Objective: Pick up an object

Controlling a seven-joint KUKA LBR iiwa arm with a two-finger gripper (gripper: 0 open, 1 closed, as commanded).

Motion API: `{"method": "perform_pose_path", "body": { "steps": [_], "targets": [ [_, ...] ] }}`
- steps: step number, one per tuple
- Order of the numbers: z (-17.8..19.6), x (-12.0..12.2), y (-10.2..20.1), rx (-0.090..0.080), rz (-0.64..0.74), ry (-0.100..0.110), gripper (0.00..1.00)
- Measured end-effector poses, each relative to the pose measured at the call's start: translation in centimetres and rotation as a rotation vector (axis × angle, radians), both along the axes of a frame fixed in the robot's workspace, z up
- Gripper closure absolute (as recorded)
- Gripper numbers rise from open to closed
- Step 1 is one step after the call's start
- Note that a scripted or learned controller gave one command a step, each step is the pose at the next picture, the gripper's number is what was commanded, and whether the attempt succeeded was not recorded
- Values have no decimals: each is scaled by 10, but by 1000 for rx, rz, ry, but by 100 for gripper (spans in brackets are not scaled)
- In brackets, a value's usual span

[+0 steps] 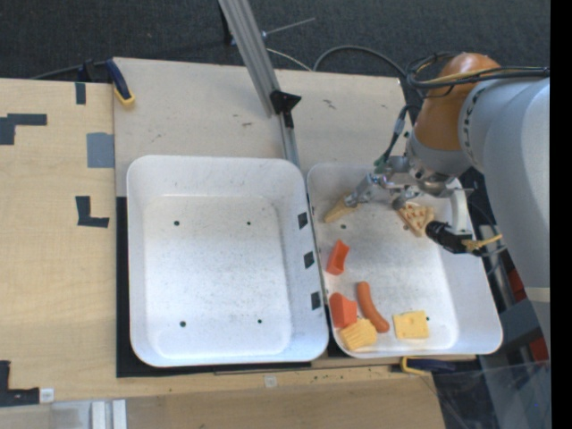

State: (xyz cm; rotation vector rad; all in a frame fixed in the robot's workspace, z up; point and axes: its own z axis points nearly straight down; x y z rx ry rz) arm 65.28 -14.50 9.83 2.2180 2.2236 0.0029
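Observation:
The right bin (465, 315) holds several toy food pieces. A tan stick-shaped piece (338, 210) lies at its upper left, just left of my gripper (368, 190), which hangs low over the bin's back part. A tan waffle-textured piece (415, 215) lies just to the right under the wrist. Further forward are an orange-red chunk (337, 257), a second red chunk (342, 309), a sausage (373, 307) and two yellow cheese pieces (359, 334) (411, 325). I see nothing clearly held in the gripper.
The left bin (143, 239) stands alongside, its rim touching the right bin's. A metal pole (255, 47) slants down to the bench behind the bins. Cables and a black-and-yellow fitting (456, 238) hang at the arm's right side.

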Motion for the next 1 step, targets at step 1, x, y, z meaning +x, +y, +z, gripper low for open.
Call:
{"method": "perform_pose_path", "body": {
  "steps": [1],
  "targets": [
    [13,1,0,-4,2,-6,100]
  ]
}}
